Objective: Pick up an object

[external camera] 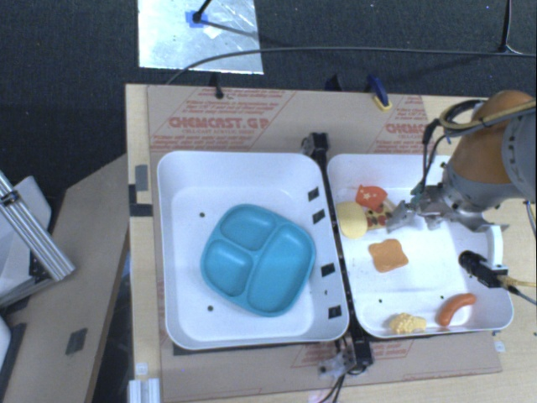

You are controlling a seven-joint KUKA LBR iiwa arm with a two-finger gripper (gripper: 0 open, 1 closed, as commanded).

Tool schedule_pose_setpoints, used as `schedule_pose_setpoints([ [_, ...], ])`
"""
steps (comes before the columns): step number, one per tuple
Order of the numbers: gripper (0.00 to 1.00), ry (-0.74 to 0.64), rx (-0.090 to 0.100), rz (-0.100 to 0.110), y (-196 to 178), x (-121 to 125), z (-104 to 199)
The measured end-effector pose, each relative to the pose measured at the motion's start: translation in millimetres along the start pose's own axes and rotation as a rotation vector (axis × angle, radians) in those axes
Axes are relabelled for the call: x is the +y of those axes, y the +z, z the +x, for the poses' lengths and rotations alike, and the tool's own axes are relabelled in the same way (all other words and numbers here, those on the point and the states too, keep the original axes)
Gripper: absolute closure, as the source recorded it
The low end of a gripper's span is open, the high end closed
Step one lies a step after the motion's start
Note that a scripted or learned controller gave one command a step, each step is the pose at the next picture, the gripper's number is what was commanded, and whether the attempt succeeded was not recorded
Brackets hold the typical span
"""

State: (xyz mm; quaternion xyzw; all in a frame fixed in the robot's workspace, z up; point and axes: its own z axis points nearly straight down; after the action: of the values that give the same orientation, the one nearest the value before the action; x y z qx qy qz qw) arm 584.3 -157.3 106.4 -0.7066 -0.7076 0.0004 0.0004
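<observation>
The right bin (pixel 436 168) holds several toy foods: a red piece (pixel 370 196), a pale yellow round piece (pixel 352 221), a small red-and-yellow piece (pixel 379 217), an orange toast slice (pixel 388 255), an orange sausage (pixel 456 309) and a yellow lumpy piece (pixel 407 323). My gripper (pixel 403 214) reaches in from the right and sits low in this bin. Its tip is just right of the small red-and-yellow piece and above the toast slice. Whether it touches any piece cannot be made out.
In the left bin (pixel 180 225) lies a blue divided plate (pixel 256 259). A black divider with clips (pixel 327 225) runs between the bins. The grey arm with its orange band (pixel 495 145) hangs over the right bin's far right side. A black fitting (pixel 478 265) sits by the right wall.
</observation>
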Motion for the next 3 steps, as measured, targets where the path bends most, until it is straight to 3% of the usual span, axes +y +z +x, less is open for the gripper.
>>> schedule_pose_setpoints([
  [1,0.0,0.0,0.0,-0.001,22.7,0.6,0.3],
  [2,1.0,0.0,-0.001,-0.005,10.7,1.7,0.0],
  [3,1.0,-0.002,-0.002,-0.007,-34.8,6.3,-5.6],
])
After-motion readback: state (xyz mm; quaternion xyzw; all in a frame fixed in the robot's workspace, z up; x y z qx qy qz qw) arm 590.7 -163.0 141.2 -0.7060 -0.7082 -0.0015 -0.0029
